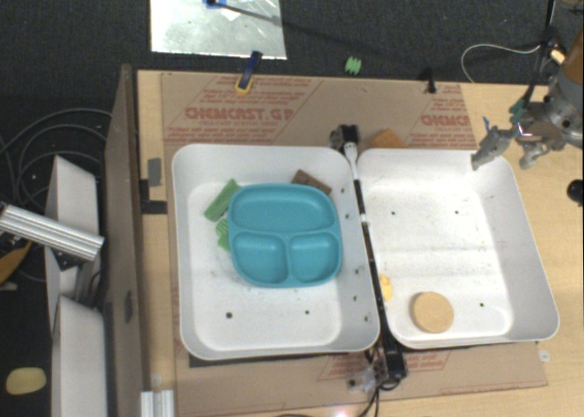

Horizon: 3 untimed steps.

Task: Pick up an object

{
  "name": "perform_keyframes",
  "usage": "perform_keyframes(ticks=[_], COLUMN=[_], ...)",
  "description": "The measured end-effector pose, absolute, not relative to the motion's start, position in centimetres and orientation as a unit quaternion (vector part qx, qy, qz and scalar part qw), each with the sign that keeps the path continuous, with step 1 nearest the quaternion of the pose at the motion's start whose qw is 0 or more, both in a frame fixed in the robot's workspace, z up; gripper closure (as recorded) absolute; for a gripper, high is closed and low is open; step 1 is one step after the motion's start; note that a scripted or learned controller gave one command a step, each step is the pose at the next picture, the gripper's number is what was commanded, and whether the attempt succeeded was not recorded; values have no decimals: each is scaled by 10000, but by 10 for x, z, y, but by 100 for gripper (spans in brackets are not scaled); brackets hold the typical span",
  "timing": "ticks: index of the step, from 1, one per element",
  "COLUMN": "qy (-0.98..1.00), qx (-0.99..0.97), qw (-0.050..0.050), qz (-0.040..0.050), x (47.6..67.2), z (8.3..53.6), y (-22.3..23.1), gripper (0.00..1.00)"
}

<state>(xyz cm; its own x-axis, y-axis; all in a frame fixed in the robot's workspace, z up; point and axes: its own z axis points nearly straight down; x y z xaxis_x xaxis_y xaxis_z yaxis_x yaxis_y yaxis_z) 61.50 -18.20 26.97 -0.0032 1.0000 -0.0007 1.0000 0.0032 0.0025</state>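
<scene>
the brown board [274, 109] under the bins carries red printed lettering along its 12 o'clock edge. a yellow and blue clamp [247, 76] grips that edge, with a small green clip [353, 65] further toward 1 o'clock. a shiny metal sheet [217, 5] lies on the dark carpet [411, 5] at 12 o'clock, a blue piece on it. black cables [46, 146] loop at 9 o'clock, beside a white block [75, 269] and a silver bar [50, 231]. a thin wire [497, 50] curls at 2 o'clock.
</scene>
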Motion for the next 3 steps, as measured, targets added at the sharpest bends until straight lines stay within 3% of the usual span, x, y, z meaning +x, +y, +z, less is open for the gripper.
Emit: perform_keyframes(ticks=[1,2,3], qy=[7102,7092,7065], qx=[7039,7050,7077], qw=[-57,43,35], qz=[-20,22,8], x=[608,672,669], z=[91,86,127], y=[-115,-152,-206], gripper=[0,0,0])
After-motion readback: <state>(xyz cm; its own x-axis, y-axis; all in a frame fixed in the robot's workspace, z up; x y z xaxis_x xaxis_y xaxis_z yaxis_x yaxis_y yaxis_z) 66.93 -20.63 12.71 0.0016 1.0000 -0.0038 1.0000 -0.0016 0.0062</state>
